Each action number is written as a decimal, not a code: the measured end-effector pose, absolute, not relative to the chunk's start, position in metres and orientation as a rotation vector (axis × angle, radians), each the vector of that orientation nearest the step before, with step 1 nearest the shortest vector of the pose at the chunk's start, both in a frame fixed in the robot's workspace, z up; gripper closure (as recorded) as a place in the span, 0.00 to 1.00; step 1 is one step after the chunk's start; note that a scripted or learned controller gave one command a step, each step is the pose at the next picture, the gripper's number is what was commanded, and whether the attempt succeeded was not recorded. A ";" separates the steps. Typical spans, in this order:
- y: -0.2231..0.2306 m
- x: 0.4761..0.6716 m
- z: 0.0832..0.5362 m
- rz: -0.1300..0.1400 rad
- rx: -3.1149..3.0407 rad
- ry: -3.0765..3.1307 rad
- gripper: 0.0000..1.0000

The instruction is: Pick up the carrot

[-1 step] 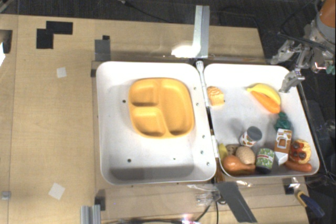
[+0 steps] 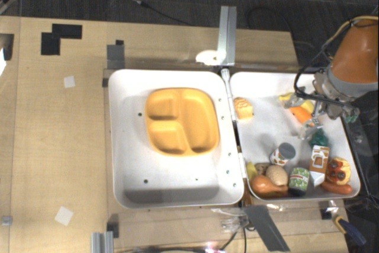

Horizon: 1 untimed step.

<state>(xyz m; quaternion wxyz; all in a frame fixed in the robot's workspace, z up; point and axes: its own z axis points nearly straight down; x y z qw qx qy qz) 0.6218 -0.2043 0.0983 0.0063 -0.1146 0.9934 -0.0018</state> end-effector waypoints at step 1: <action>-0.189 0.564 0.089 -0.005 -0.204 3.121 0.00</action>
